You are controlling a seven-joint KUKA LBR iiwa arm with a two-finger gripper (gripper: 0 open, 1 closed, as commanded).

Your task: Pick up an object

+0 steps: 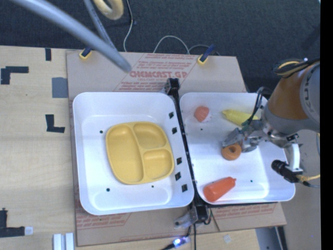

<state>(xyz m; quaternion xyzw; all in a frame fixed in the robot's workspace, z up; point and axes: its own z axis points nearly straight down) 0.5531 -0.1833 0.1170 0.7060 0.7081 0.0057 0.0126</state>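
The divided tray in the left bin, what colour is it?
Yellow. The divided tray shows clearly in the camera view, lying in the left bin.

light: bright, even | shadows: soft, faint | focus: slightly soft | glare: none

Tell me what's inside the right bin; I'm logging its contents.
Right bin holds a carrot, a brown donut-shaped piece, a small red piece and a yellow piece; the arm covers the right side.

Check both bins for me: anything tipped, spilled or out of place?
Nothing stands out. The yellow divided tray lies flat in the left bin; the toy foods sit loose in the right bin, gripper beside the small donut.
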